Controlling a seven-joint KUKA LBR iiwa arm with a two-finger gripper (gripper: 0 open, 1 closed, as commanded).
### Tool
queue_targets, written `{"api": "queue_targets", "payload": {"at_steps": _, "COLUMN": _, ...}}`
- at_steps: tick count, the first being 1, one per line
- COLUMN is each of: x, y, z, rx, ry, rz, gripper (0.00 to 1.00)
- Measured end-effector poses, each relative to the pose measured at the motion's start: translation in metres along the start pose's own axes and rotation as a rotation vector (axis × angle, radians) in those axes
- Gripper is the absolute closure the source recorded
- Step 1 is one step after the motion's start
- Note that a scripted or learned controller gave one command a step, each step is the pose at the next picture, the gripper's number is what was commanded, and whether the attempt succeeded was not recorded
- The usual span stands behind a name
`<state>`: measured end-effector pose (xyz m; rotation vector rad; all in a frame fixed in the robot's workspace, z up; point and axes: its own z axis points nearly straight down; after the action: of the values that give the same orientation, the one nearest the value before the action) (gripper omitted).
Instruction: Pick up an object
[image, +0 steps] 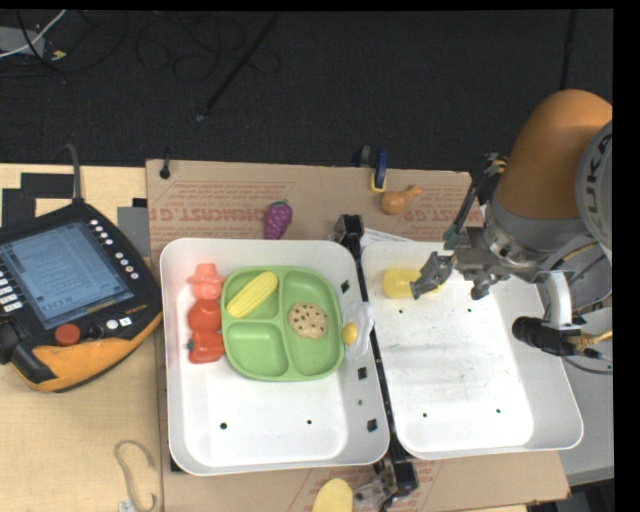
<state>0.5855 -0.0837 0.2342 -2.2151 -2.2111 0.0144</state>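
Note:
A yellow block (399, 283) lies in the far left corner of the right bin (500, 400). My gripper (456, 280) hangs just to the right of it, open, with nothing between its fingers. The left fingertip (431, 275) is close to the block's right edge; whether it touches is not clear. In the left bin (260, 420) sits a green divided plate (262, 352) holding a corn cob (249, 292) and a cookie (308, 320). A red figure (205, 315) stands left of the plate, and a small yellow piece (350, 333) lies at the plate's right rim.
On the cardboard behind the bins lie purple grapes (278, 218) and an orange toy (398, 199). A yellow object (333, 495) sits in front of the bins. A teach pendant (70, 290) rests at the left. The arm's cable and fittings (550, 335) overhang the right bin's right side.

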Motion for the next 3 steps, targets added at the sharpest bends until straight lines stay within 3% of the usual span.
{"api": "queue_targets", "payload": {"at_steps": 1, "x": 0.000, "y": 0.002, "z": -0.007, "rx": -0.012, "ry": -0.001, "rz": -0.002, "gripper": 0.00}}
{"api": "queue_targets", "payload": {"at_steps": 3, "x": 0.004, "y": 0.004, "z": 0.103, "rx": -0.005, "ry": 0.000, "rz": -0.001, "gripper": 0.00}}
